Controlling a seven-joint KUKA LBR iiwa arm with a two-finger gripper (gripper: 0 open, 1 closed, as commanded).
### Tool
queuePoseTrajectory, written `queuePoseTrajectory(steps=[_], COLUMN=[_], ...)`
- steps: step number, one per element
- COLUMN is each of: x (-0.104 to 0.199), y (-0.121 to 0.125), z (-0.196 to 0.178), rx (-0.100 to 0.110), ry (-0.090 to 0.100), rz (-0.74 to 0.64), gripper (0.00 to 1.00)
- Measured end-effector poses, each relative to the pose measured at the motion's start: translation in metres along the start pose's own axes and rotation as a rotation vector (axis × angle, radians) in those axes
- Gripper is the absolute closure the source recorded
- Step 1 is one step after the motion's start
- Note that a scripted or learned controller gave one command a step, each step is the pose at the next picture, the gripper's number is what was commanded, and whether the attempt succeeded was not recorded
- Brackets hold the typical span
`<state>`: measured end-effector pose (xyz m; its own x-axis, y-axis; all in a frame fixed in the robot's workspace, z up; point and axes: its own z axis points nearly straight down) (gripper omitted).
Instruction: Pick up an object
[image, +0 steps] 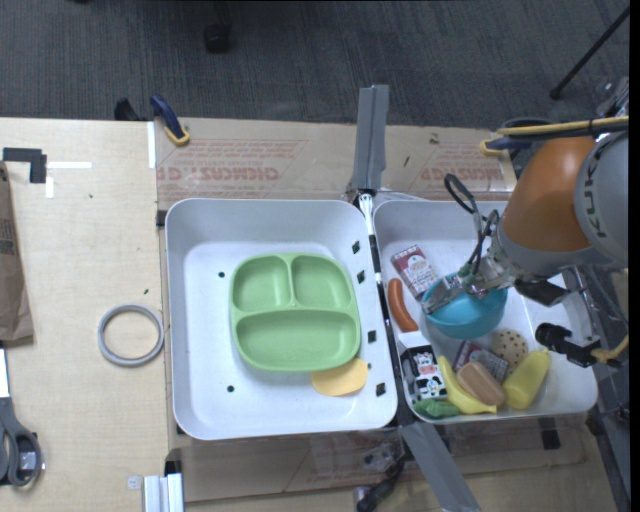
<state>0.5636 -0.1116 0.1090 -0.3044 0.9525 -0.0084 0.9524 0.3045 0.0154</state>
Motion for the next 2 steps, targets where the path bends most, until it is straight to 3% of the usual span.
queuePoseTrajectory(steps=[1, 2], x=[-0.025, -0.012], y=[0.069, 0.066], z=[0.005, 0.005], rx=[-0.009, -0.008], ry=[-0.005, -0.007], rz=[0.102, 0.124], gripper=[0.00, 0.00])
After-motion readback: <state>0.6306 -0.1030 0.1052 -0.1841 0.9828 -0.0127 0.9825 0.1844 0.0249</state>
